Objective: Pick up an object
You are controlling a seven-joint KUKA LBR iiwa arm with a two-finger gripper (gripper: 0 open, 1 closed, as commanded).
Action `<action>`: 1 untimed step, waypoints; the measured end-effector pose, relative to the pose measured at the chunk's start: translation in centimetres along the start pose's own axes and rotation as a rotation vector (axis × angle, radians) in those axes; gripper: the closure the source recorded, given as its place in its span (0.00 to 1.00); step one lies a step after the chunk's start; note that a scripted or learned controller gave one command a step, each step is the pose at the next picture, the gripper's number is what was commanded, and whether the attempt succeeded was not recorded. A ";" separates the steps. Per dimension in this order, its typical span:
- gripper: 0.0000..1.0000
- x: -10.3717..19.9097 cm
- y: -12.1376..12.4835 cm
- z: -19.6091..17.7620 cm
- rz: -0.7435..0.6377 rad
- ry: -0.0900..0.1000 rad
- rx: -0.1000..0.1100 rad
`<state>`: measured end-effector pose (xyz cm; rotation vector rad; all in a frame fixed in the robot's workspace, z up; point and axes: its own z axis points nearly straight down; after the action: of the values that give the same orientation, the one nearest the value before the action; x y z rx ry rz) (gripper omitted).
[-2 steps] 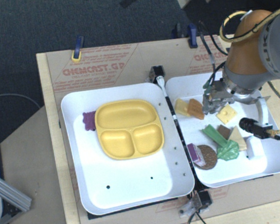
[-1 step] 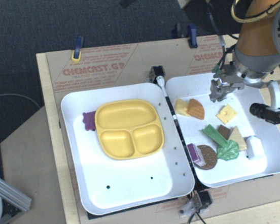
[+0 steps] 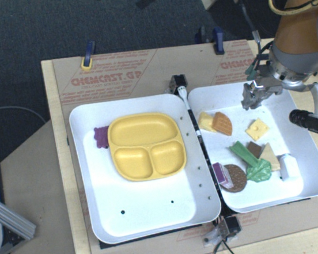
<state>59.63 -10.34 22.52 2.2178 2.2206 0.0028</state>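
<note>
- We see the end effector [image 3: 252, 95] hanging over the back part of the right bin [image 3: 311, 158], near that bin's far rim, with the grey wrist and orange-banded arm [image 3: 299, 23] reaching in from the right.
- We cannot tell whether it is apart or together: it is small and dark against the white, and nothing shows clamped in it.
- The task names no particular object, so we take the pile in the right bin as the candidates. Closest, we judge, is the yellow cheese wedge [image 3: 257, 129], which lies just toward the camera from the end effector and a touch to its right.
- A bread-coloured piece [image 3: 222, 124] with a pale block [image 3: 206, 122] beside it lies to the left of the end effector and somewhat nearer the camera.
- Further toward the near rim sits a cluster: a green bar [image 3: 244, 152] whose long axis runs diagonally from upper left to lower right, a green leafy piece [image 3: 260, 170], a brown round piece [image 3: 235, 178] and a white cylinder [image 3: 286, 166]. These touch or overlap, so we judge them harder to take singly.
- The left bin [image 3: 96, 178] holds a yellow divided tray [image 3: 147, 144] with a purple item [image 3: 101, 137] at its left edge, well apart from the end effector.
- We judge the coming move turns on a short shift toward the camera and then a descent onto the cheese wedge, which lies apart from its neighbours.
</note>
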 end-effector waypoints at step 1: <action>1.00 5.2 2.2 0.7 -0.003 0.000 -0.001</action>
<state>61.82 -5.12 21.83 2.2146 2.2235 0.0035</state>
